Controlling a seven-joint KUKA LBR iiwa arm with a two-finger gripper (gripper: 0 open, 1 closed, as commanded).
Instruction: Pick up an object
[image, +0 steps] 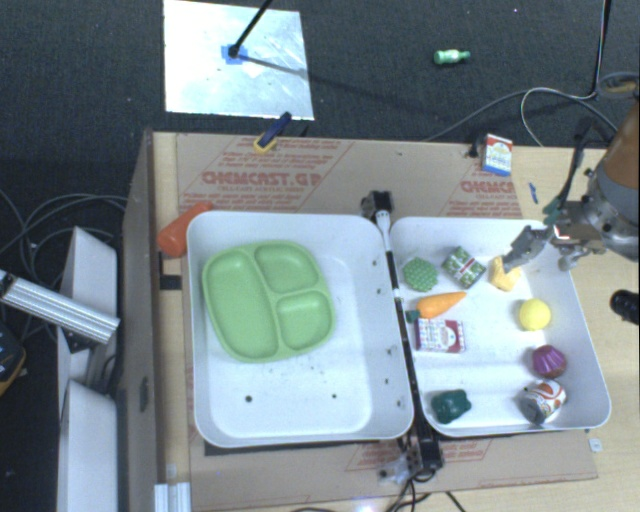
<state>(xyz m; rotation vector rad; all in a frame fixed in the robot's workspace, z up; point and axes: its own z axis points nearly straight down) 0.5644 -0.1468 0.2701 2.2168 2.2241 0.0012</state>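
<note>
The right bin (590, 375) holds several small objects. Among them are a yellow wedge (503, 277), a yellow lemon (534, 315), an orange carrot (441, 304), a red-and-white carton (440, 336) and a green-and-white can (463, 265). Also there are a green dotted ball (421, 271), a purple piece (548, 360), a dark green pepper (451, 404) and a tin (542, 401). My gripper (522, 246) comes in from the right, low over the bin's back right part. Its tip is at the top edge of the yellow wedge.
In the left bin (230, 400) lies a green divided plate (267, 299). An orange object (172, 232) sits outside that bin's back left corner. A small blue-and-red box (497, 155) stands on the cardboard behind the right bin. Cables run at the back right.
</note>
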